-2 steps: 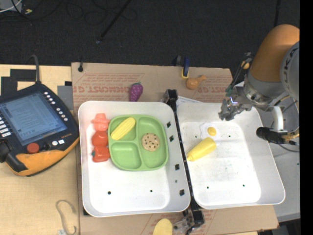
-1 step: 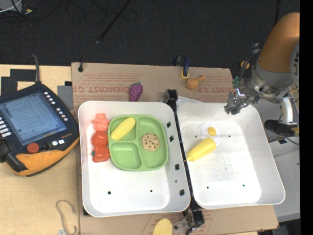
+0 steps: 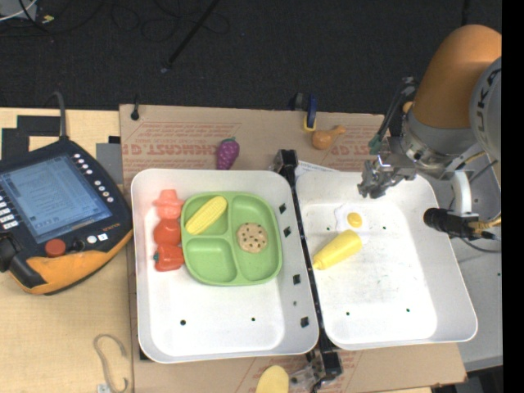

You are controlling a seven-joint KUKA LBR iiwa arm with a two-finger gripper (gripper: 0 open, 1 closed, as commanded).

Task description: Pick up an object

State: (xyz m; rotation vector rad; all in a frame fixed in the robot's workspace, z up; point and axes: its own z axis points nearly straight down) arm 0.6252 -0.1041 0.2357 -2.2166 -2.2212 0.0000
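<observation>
Camera view: mirrored "CHEMCRAFT" cardboard

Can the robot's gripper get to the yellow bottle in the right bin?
Probably yes. The yellow bottle lies in the open in the right bin, with nothing on top of it. The gripper hangs over the bin's far edge, and only a fried egg lies between.

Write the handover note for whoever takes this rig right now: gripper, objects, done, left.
Gripper: over the far edge of the right bin, nothing seen between its fingers.
Right bin: fried egg and yellow bottle, close together.
Left bin: green tray with corn and cookie; red figure beside the tray.
Done: no pick yet.
Left: descend, probably onto the egg, the nearest object, and grasp.
</observation>
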